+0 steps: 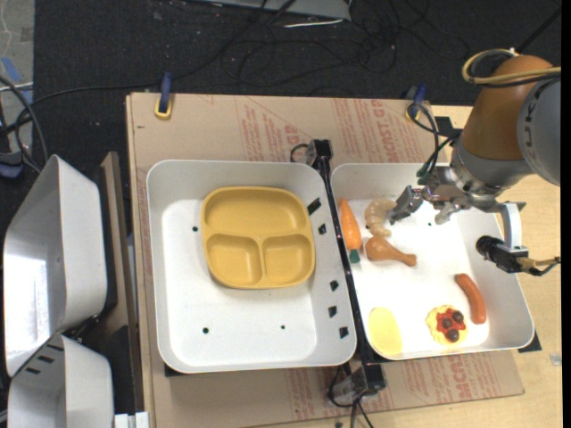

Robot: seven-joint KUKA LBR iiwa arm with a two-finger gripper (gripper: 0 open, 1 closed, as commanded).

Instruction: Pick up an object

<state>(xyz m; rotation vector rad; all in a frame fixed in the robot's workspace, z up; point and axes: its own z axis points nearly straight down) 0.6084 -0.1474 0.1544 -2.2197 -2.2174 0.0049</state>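
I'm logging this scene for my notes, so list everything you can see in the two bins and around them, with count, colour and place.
bins: 2, white, side by side on the bench
divided plate: 1, yellow, left bin, toward its back
carrot: 1, orange, right bin, along its left wall
shrimp: 1, pale pink, right bin, back left, beside the carrot
chicken drumstick: 1, tan, right bin, middle left
sausage: 1, reddish orange, right bin, near its right wall
small pizza: 1, yellow with red toppings, right bin, front
flat yellow piece: 1, pale yellow, right bin, front left
clamps: 2, yellow and blue, bench's back edge
arm: 1, grey and orange, over the right bin's back
jaws: 1 pair, dark, beside the shrimp
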